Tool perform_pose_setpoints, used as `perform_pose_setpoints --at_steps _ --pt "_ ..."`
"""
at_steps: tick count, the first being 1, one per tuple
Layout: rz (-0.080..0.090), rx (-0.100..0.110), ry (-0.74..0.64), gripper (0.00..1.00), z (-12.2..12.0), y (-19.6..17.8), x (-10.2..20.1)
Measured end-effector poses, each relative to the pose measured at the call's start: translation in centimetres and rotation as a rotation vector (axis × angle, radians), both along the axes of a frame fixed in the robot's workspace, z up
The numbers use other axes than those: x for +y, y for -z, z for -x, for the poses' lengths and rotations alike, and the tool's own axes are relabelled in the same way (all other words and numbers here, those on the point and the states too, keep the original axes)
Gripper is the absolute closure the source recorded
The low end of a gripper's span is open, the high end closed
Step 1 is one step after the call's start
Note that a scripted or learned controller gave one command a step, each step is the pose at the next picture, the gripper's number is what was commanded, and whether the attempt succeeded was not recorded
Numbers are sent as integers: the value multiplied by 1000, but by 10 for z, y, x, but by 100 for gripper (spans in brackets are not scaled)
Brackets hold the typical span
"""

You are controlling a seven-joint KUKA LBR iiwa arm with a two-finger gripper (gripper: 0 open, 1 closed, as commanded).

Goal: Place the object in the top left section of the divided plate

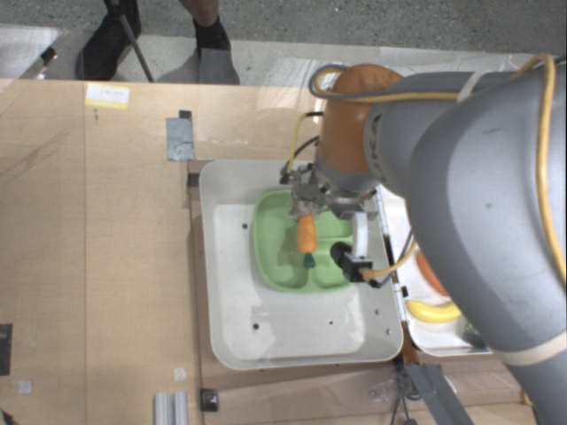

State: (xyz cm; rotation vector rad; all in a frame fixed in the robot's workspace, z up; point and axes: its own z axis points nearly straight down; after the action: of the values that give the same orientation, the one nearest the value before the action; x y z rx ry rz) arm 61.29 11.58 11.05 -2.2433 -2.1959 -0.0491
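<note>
A pale wooden tabletop fills the left and the foreground, with a yellow label near its far edge and a strip of grey tape just right of it. Beyond the tabletop lies a grey speckled floor, where a person's feet in dark shoes stand

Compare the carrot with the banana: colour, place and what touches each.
The carrot is orange with a green tip; the banana is yellow. The carrot hangs over the green divided plate in the left bin, right under the end effector; the banana lies in the right bin, partly hidden by the arm. Both look like toy food.
</note>
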Motion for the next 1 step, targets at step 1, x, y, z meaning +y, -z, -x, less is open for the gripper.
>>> perform_pose_setpoints --at_steps 1 --pt "28 10 -348 100 26 -82 -72"
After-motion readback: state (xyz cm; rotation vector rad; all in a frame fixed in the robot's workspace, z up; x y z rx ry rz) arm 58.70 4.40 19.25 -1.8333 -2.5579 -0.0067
